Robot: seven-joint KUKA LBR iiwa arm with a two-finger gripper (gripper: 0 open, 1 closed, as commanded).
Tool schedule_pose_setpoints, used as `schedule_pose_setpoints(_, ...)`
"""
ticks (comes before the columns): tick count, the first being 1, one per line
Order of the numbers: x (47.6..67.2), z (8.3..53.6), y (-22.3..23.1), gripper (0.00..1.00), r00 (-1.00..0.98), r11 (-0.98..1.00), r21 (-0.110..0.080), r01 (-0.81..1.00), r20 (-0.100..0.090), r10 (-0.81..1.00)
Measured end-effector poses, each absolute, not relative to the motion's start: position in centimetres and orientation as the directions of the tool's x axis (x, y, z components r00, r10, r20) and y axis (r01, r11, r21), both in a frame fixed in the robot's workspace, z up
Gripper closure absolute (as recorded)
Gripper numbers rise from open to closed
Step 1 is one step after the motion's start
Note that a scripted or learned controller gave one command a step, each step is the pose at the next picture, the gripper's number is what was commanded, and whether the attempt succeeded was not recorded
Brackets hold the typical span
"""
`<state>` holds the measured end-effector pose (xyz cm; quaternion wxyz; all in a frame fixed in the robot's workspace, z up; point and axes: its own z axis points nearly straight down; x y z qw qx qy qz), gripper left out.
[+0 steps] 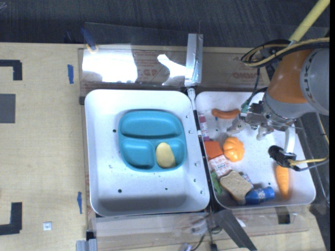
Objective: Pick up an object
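The fingers are positioned over the right bin, above its upper part; whether they are apart or together cannot be told. Nothing is seen between them. A sausage lies just to their left. An orange fruit, a carrot, bread and a blue bottle lie below. A yellow item rests in the blue tray in the left bin.

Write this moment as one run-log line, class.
tool: over right bin, nothing seen held | carrot: in right bin | yellow item: in blue tray
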<state>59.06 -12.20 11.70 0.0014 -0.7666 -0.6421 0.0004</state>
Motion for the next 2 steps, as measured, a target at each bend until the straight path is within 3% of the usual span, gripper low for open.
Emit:
schedule_pose_setpoints(1, 58.5, 8.7, -9.9, 0.00, 0.109, -0.109, 0.005, 0.994, -0.001, 0.994)
schedule_pose_setpoints(2, 58.7, 10.0, -10.0, 1.00, 0.112, -0.112, 0.012, 0.994, -0.001, 0.994)
